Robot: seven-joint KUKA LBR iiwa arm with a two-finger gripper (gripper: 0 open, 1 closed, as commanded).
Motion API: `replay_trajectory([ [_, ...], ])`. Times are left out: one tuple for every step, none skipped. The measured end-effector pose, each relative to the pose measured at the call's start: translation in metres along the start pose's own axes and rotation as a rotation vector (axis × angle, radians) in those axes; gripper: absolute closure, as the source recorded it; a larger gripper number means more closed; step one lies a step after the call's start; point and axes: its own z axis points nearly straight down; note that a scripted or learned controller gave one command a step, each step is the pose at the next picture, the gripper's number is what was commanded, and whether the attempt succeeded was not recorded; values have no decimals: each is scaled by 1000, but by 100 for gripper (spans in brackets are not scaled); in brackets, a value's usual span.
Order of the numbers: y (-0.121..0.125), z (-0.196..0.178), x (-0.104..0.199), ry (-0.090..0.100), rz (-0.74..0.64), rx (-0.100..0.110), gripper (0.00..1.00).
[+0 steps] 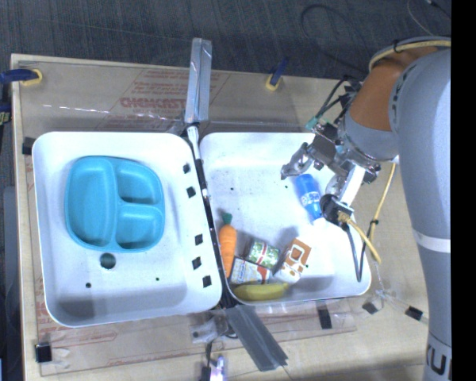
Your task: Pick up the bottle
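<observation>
**Bottle between the fingers, right bin**

Two shallow white bins side by side on the bench: left bin [55, 292], right bin [246, 153]. Grey arm [428, 133] with orange band [377, 98] reaching in from 3 o'clock, down to the right bin's 3 o'clock edge.

Gripper [316, 186] over the right bin's right-hand portion, at about 2 o'clock from that bin's centre. Jaws set moderately apart, one finger at 10 o'clock of the bottle, the other at 4 o'clock, with the blue bottle [308, 194] lying between them and apparently gripped. Bottle tilted, long axis running from 11 o'clock to 5 o'clock. Cannot tell whether raised off the bin floor or touching it.

Clustered toward 6 o'clock in the right bin: an orange carrot [227, 246] beside the divider, a green-labelled carton [259, 256] just at its 3 o'clock, a white and brown box [295, 259] further toward 3 o'clock, a yellow banana [260, 291] along the bin's 6 o'clock wall, touching or just below the cartons. All well apart from the bottle.

In the left bin, a blue divided tray [115, 201] at about 10 o'clock of that bin's centre, flat on the floor.
</observation>
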Motion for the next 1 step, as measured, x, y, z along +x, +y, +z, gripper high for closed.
replay_trajectory([
  [0, -6, -1, 0, -5, 0, 0],
])
